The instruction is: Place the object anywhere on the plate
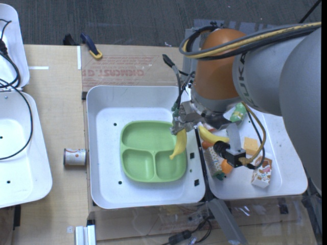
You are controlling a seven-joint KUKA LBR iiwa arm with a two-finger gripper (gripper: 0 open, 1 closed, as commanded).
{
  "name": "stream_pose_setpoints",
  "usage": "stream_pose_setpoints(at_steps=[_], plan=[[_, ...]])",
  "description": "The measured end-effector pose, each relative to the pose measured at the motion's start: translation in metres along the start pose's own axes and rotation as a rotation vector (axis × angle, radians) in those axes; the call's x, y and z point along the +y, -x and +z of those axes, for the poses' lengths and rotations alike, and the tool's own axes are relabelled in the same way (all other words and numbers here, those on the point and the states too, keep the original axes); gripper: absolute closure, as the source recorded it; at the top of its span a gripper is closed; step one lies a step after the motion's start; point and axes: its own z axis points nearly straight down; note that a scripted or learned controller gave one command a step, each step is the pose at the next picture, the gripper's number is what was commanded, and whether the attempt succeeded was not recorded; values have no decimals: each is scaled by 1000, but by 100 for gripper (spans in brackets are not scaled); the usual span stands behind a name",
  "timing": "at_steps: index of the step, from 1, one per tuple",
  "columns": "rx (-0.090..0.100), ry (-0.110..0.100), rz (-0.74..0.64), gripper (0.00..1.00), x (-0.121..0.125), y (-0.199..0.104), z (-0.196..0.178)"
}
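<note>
A light green plate (145, 154) with three compartments lies in the left white bin (102, 137). A yellow banana (179, 144) hangs upright over the plate's right rim, its lower tip just above the lower right compartment. My gripper (180, 127) is shut on the banana's upper end, with the grey arm and its orange band (219, 60) rising behind it to the right.
The right bin (286, 182) holds a second banana (212, 135), a small juice carton (261, 174), an orange block (251, 147), a green item (237, 114) and other toy food. A small can (75, 157) lies on the bench left of the bins. A blue clamp (90, 45) lies at the back.
</note>
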Motion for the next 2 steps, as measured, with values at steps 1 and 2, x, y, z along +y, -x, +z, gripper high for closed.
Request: stream_pose_setpoints(at_steps=[1,2], plan=[[0,0,-36,100,-3,11,0],[-2,3,-178,100,52,17,-32]])
